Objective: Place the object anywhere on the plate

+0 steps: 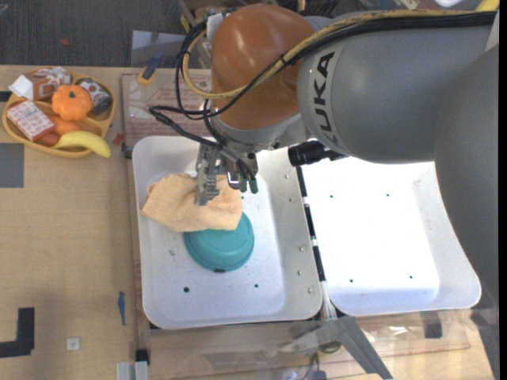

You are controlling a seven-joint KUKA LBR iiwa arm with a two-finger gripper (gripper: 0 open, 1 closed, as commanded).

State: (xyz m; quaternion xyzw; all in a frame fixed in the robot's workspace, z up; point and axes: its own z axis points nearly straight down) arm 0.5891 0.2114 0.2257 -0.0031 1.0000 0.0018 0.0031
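I see the gripper [212, 187] in the left bin [158, 291], fingers closed on the orange cloth [186, 204]. The cloth drapes over the teal plate's [226, 248] upper rim, partly covering it.

The only readable lettering is "UKA" in black capitals, the brand name partly cut off, on the large grey robot arm [396, 85].

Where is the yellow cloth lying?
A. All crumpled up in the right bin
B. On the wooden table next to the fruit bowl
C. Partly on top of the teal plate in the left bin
C: the yellow cloth drapes over the upper edge of the teal plate in the left bin.
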